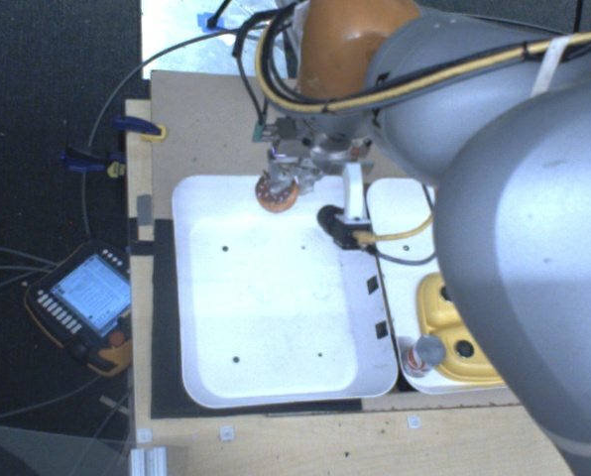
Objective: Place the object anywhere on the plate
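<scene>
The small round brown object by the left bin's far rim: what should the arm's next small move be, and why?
Probably lift slightly and check the grasp. The small round brown object sits right under the pincer at the left white bin's far rim, but the grip is unclear.

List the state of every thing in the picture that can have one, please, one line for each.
tool: low over the far edge of the left bin, fingers hidden from this view
small brown round object: directly under the tool, grasp unclear
left bin: flat on the bench
yellow object: lying in the right bin, partly hidden by the arm
handheld screen: lit, left of the bench
</scene>
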